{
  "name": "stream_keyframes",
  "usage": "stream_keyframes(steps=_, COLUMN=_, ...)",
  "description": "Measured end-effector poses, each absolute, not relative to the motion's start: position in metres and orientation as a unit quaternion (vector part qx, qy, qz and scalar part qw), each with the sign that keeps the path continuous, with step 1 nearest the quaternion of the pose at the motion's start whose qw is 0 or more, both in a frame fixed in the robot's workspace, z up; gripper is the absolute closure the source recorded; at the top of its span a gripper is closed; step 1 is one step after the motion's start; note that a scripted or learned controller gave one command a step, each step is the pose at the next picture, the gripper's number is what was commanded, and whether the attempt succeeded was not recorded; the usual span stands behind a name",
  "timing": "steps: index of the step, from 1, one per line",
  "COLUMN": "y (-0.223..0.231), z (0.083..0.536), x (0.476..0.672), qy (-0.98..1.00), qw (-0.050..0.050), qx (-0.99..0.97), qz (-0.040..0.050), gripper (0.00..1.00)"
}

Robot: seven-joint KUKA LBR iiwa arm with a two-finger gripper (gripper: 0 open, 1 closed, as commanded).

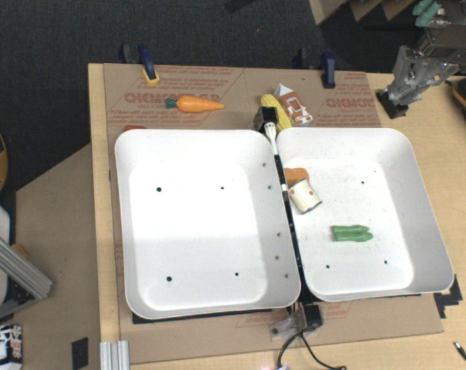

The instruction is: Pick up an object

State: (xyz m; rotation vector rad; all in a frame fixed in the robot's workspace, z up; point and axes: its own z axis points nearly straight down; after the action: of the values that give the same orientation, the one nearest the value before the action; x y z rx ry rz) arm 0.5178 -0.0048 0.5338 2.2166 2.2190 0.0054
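Observation:
In the right bin (pixel 403 168) a green pod-shaped toy (pixel 350 233) lies flat near the middle. A small white cylinder (pixel 304 197) with an orange-brown piece (pixel 296 176) against it rests at that bin's left wall. My gripper (pixel 395 99) hangs at the upper right, beyond the right bin's far corner, over the bench and well away from every object. Nothing shows in its grasp.
The left bin (pixel 140 168) sits beside the right one. Behind the bins on the cardboard lie a toy carrot (pixel 194 105), a yellow toy (pixel 273 106) and a small red-and-white box (pixel 297 109). Blue clamps (pixel 148 64) hold the board's far edge.

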Motion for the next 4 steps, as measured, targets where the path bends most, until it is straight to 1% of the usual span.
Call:
stream_keyframes(steps=1, y=-0.122, z=0.536, x=0.494, qy=0.702, qw=0.003, qx=0.712, qz=-0.0004, gripper=1.0)
stream_keyframes(steps=2, y=-0.052, z=0.371, x=0.483, qy=0.709, qw=-0.007, qx=0.705, qz=-0.0051, gripper=1.0)
stream_keyframes(steps=3, y=0.052, z=0.32, x=0.517, qy=0.711, qw=-0.004, qx=0.703, qz=-0.0016, gripper=1.0)
stream_keyframes(steps=4, y=0.126, z=0.367, x=0.516, qy=0.71, qw=0.001, qx=0.704, qz=0.0033, gripper=1.0)
